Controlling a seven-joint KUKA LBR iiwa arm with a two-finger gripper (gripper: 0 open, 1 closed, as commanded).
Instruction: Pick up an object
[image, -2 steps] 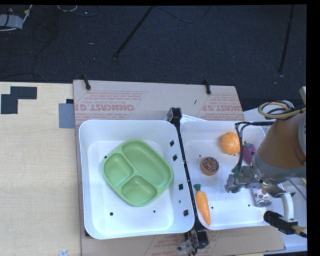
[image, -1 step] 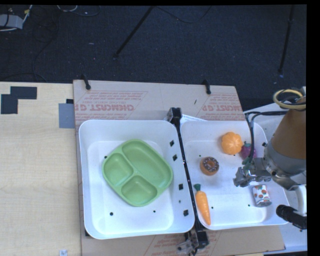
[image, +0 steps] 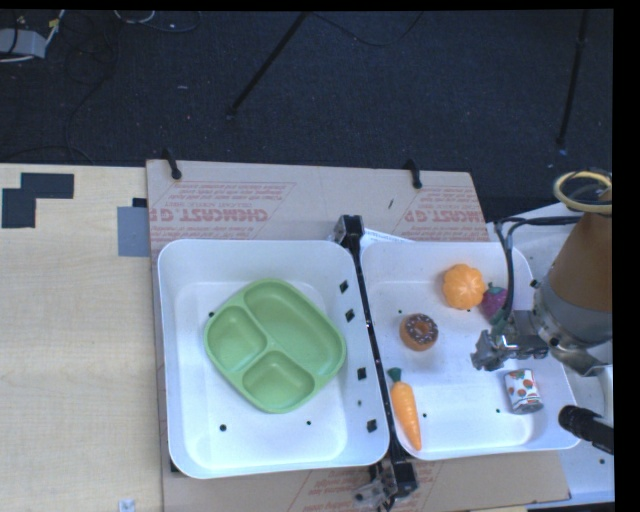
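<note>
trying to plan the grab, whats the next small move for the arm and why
Probably a short drop toward the small can. The gripper sits in the right bin, just up and left of that can, nearer to it than to the donut or the orange, and nothing shows in its grasp.

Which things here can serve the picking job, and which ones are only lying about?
For the job: gripper; orange fruit; donut; carrot; small can; purple item, all in the right bin.

Lying about: green divided plate in the left bin; cardboard sheet.
</note>
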